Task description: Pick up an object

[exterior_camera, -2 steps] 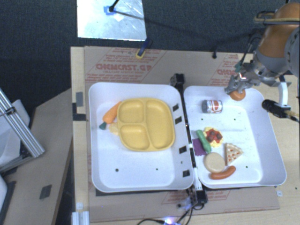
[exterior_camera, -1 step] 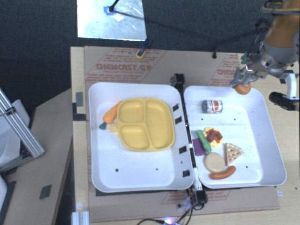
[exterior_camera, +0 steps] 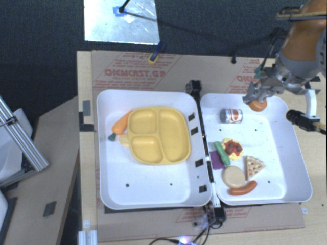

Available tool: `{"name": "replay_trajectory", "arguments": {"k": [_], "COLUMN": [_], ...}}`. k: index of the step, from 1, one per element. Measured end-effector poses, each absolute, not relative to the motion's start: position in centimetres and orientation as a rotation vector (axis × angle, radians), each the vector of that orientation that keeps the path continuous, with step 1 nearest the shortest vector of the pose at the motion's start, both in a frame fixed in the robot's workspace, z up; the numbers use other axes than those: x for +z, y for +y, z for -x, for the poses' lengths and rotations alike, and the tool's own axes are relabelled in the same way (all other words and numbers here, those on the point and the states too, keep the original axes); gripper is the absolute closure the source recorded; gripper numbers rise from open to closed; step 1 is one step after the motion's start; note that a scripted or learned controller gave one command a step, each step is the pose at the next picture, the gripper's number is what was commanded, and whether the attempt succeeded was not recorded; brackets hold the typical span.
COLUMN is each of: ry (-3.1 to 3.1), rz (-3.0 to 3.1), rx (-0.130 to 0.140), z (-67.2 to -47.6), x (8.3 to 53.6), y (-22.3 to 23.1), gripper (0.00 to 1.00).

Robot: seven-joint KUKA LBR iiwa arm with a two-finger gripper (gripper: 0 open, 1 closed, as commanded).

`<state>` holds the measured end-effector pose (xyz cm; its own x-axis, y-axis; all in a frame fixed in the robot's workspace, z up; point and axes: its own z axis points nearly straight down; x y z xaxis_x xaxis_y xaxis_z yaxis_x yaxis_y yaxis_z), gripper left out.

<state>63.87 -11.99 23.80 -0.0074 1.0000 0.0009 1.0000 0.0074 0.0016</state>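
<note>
Cardboard underlies our two bins; gripper [exterior_camera: 257, 99] pinches a round orange object [exterior_camera: 258, 105], no clear long axis, above right bin [exterior_camera: 291, 157] holding can [exterior_camera: 231, 116]

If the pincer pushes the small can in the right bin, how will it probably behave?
The can lies on its side, so it would probably roll across the smooth white bin. Its round body may slip between closing fingers. It looks like toy food, so likely light.

floor: i see dark carpet [exterior_camera: 41, 40]
bench: tan wood [exterior_camera: 56, 152]
far sheet: shiny metal plate [exterior_camera: 121, 13] on carpet
</note>
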Motion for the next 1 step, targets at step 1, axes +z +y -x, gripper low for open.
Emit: {"name": "replay_trajectory", "arguments": {"k": [1], "ry": [2.230], "rz": [-2.214], "rx": [0.001], "z": [-60.25], "x": [24.31], "y": [-8.00], "gripper": [1.00]}}
